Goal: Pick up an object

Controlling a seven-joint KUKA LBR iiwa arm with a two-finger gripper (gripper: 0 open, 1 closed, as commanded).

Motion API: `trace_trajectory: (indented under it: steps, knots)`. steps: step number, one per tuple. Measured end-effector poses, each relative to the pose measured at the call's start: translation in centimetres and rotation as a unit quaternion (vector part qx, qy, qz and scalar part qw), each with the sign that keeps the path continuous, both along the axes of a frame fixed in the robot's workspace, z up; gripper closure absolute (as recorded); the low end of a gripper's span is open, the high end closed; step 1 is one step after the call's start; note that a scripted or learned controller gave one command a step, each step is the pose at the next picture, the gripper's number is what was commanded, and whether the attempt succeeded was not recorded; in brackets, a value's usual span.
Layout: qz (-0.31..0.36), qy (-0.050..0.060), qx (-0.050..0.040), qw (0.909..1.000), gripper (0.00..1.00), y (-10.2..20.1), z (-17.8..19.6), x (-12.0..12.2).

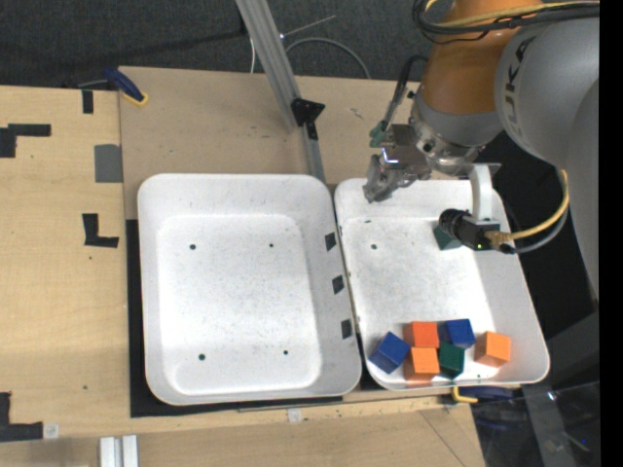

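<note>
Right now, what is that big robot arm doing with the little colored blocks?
The gripper on the grey and orange arm is up at the far edge of the right bin, with nothing visibly in it. The blocks sit bunched at that bin's near end: three orange ones, two blue ones and a dark green one. None has been picked up yet.

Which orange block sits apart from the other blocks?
The orange block at the far right of the cluster in the right bin; a gap separates it from the rest, while the other two orange blocks are packed against their neighbours.
</note>
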State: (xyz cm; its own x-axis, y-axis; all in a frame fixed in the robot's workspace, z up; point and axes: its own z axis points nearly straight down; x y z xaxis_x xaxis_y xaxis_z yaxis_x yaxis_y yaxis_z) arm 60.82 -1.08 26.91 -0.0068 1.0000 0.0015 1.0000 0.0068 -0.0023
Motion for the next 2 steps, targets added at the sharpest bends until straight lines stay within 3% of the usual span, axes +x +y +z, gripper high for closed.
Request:
trace_trajectory:
  steps: [2]
  knots:
    - [0.0,0.001,-0.0002,1.0,1.0,10.7,-0.8,-3.9]
